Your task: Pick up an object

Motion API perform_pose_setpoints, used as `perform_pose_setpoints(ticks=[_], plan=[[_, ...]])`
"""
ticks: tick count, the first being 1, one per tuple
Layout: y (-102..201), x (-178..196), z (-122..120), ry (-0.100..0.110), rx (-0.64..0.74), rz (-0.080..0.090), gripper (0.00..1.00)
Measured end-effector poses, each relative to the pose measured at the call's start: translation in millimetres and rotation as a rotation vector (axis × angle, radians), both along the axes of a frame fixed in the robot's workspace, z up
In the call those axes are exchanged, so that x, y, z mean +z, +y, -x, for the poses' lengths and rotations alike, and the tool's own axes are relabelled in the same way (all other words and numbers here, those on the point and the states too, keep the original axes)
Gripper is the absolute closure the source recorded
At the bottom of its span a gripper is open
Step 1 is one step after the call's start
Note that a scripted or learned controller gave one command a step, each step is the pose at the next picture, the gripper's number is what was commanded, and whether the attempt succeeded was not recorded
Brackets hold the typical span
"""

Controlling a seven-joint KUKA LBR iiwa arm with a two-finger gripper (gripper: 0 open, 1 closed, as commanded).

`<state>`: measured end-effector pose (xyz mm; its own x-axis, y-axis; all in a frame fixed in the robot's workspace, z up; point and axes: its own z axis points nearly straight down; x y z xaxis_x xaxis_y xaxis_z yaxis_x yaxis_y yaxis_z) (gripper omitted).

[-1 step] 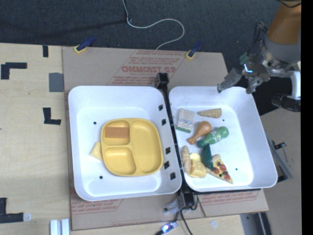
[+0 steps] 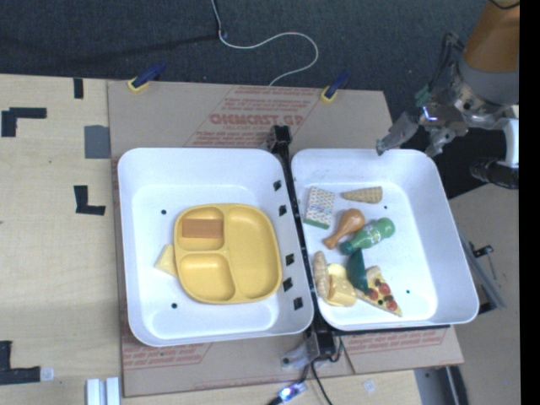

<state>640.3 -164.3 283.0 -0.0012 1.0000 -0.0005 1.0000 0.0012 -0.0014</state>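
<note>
The right bin (image 2: pixel 439 218) holds several toy foods: a chequered pale block (image 2: pixel 319 207), a tan wedge (image 2: pixel 363 195), a drumstick (image 2: pixel 344 226), a green bottle (image 2: pixel 372 234), a pizza slice (image 2: pixel 381 293) and a yellowish piece (image 2: pixel 326 278). My gripper (image 2: pixel 414 144) hangs over the far right rim of this bin, above and behind the foods. Its two fingers stand spread apart, open, with nothing between them.
In the left bin (image 2: pixel 139 226) lies a yellow divided tray (image 2: pixel 245 260) with a brown slab (image 2: pixel 202 224) in one compartment. A yellow wedge (image 2: pixel 164 260) pokes out at the tray's left side. A white cable (image 2: pixel 270 40) runs behind the bins.
</note>
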Motion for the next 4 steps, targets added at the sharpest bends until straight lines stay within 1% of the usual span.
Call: perform_pose_setpoints(ticks=[2, 3, 4], plan=[[6.1, -122.0, -10.6, 0.002, 0.002, 0.001, 0.00], [9.6, -180.0, -4.0, 0.000, 0.002, 0.002, 0.00], [7.6, -188.7, -9.2, -0.016, 0.002, 0.009, 0.00]])
